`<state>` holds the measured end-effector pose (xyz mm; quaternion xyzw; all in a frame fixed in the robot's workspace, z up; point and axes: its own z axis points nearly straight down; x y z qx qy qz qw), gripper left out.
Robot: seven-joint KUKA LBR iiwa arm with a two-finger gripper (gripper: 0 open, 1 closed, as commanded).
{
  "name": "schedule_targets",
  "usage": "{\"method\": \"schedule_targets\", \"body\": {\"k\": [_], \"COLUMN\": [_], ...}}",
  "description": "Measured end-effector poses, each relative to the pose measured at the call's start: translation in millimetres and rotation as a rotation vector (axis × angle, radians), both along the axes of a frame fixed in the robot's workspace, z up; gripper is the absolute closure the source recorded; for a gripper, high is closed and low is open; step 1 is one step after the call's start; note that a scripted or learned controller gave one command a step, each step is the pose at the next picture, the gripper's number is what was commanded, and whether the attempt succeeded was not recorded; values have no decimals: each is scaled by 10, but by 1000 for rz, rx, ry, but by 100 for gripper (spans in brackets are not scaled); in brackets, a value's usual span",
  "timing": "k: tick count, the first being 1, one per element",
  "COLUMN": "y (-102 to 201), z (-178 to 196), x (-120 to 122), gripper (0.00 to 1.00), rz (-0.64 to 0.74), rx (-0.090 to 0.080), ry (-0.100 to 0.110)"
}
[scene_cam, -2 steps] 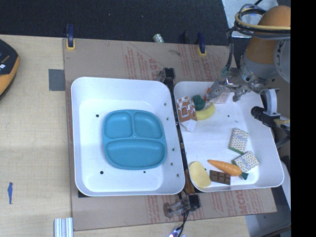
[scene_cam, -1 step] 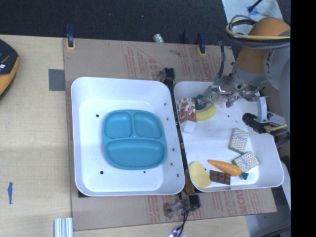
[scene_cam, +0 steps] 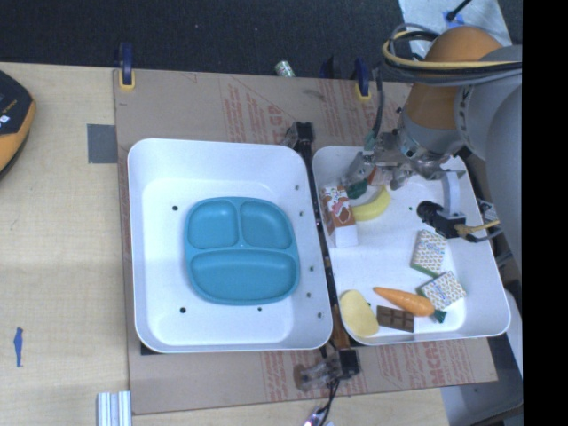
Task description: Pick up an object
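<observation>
The gripper point(scene_cam: 377, 174) sits low over the back of the right bin point(scene_cam: 484, 322), directly above a banana point(scene_cam: 376, 205); whether its grip is open or closed cannot be told. Beside the banana stands a small box point(scene_cam: 338, 213). Nearer the front lie a carrot point(scene_cam: 404, 299), a chocolate bar point(scene_cam: 395, 319) and two patterned packets point(scene_cam: 429, 252). The left bin point(scene_cam: 151, 318) contains a blue divided plate point(scene_cam: 240, 249).

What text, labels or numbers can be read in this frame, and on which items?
Nothing reads clearly.
Board: faint red printing, too blurred to read.
Small carton: printed picture, lettering too small.
Two patterned packets: pattern, no legible words.
Yellow device at the left edge: dark markings, unreadable.
</observation>
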<state>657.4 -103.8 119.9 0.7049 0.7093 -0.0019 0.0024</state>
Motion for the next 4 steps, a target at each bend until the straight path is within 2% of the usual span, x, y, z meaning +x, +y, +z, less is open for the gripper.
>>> {"method": "schedule_targets", "body": {"k": [1,2,3,4], "y": [-231,-47,-120,2], "z": [-107,-280,-274,-265], "x": [-10,-13,-9,-12], "gripper": [0,0,0,0], "rz": [-3,0,-2,-3], "rx": [3,3,4,-4], "ry": [2,6,2,3]}}
